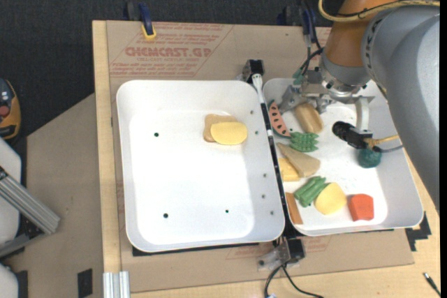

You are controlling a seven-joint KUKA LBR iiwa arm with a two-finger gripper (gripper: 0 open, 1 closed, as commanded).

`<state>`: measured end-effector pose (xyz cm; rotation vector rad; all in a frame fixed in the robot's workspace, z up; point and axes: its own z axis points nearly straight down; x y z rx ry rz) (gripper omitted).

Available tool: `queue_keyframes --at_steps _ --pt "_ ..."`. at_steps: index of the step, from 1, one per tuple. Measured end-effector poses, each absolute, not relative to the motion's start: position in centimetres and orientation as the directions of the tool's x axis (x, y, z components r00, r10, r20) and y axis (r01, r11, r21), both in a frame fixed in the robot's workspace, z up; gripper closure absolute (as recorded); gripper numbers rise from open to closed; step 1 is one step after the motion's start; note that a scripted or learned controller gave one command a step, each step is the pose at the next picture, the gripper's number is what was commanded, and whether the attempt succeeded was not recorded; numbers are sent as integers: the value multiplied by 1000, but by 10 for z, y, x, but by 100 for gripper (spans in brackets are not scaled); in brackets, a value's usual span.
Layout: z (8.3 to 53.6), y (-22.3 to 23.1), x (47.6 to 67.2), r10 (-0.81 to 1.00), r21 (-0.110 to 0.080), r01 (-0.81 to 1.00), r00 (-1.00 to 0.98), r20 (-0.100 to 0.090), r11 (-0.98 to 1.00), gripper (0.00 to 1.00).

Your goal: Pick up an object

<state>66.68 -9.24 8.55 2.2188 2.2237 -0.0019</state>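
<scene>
My gripper (309, 100) hangs low over the far left part of the right bin (391, 216). Directly under it lies a tan bread roll (309, 119), its upper end hidden by the gripper. I cannot tell whether the gripper touches the roll. Just left of the roll, a red watermelon slice (278, 119) rests against the bin wall. A green leafy piece (304, 143) lies just in front of the roll.
Also in the right bin are a tan wedge (302, 164), a green pepper (309, 188), a yellow lemon (331, 199), an orange-red block (361, 207) and a teal ball (369, 158). The left bin (181, 185) holds a yellow disc (228, 133) on a tan piece.
</scene>
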Motion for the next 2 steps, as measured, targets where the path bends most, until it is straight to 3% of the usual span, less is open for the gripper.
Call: queue_keyframes --at_steps 1,2 --pt "96 -93 667 1000 2 1000 -2 -2 2 100" --pt "192 -17 665 1000 13 1000 -8 1 8 100"
